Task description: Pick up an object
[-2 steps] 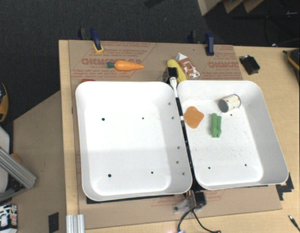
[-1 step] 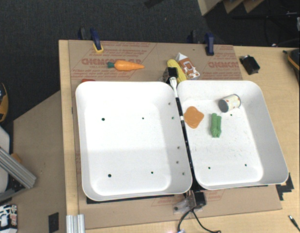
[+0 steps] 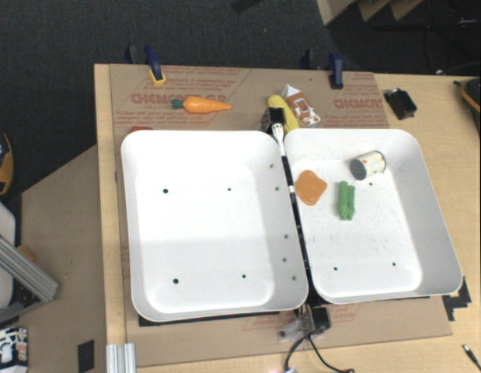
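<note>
The right bin (image 3: 411,278) holds three objects near its back left. An orange rounded piece (image 3: 310,187) lies against the bin's left wall. A green block (image 3: 346,200) lies just right of it, lengthwise front to back. A small white cylinder (image 3: 367,165) lies on its side further back.
The left bin (image 3: 147,286) sits beside the right one. Behind the bins on the cardboard lie an orange carrot (image 3: 203,106), a yellow item (image 3: 280,109) and an orange-and-white packet (image 3: 301,109). Blue clamps (image 3: 154,66) (image 3: 336,70) hold the board's back edge. A black object (image 3: 400,102) rests at the back right.
</note>
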Tool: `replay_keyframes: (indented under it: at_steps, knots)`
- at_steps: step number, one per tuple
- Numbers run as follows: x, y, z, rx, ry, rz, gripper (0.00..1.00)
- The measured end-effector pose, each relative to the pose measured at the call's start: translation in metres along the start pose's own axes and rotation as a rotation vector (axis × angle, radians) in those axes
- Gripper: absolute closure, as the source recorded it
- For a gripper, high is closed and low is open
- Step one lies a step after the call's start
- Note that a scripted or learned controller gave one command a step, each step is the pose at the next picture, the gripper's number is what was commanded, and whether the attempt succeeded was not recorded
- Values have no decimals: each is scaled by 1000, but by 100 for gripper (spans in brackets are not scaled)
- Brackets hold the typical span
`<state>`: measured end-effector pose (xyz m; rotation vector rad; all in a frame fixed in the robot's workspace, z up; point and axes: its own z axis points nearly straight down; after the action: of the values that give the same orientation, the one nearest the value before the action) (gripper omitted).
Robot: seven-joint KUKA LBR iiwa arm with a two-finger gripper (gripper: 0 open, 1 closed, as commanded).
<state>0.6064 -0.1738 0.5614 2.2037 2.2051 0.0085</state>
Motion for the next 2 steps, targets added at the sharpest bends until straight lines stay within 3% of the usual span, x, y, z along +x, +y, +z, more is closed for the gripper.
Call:
replay_keyframes:
  at_steps: [1, 2]
  knots:
    - [-51, -129, 155, 36, 17, 11, 100]
    - [-20, -114, 16, 4, 7, -3, 100]
